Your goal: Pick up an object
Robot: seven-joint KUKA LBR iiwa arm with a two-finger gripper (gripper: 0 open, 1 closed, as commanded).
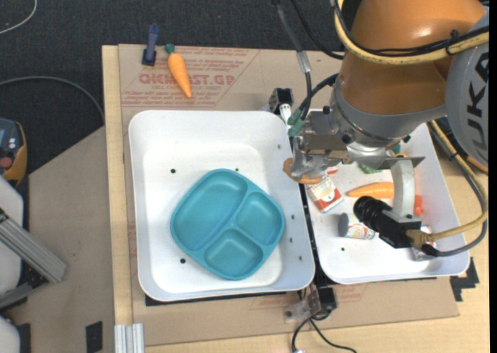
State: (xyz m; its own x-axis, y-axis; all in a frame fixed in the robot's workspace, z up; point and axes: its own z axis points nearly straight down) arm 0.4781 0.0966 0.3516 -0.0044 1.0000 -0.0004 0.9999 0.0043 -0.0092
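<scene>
I have one fixed camera above the bench, looking down at a slant and close enough that both shallow white plastic bins, left (pixel 147 212) and right (pixel 446 204), take up most of my picture. The grey arm with its orange band (pixel 411 25) comes in from three o'clock, bulking large at two o'clock, nearest the lens.

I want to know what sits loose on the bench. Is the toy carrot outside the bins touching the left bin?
Apart. The camera view shows the toy carrot lying on the cardboard above the left bin, with bare cardboard between the carrot's tip and the bin's rim.
</scene>
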